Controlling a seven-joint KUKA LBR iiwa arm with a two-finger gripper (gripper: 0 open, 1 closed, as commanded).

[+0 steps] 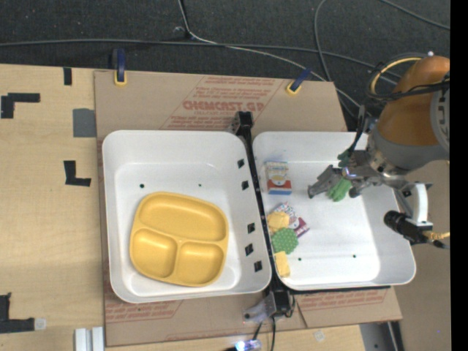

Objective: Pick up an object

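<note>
1. Nearest, at the right bin's (365, 273) left wall: small yellow piece (281, 266), then green round piece (285, 241), yellow item (278, 219) and pink-white wrapper (298, 227) bunched together.
2. In the left bin (117, 196): yellow divided tray (179, 238), lying flat.
3. Farther in the right bin: small box (278, 178), upright near the divider.
4. To the right, above the bin floor: gripper (338, 187) pinching a green object (339, 189) between its fingers.
5. Beyond the bins: cardboard sheet (219, 101) clamped to the tabletop (44, 123).
</note>
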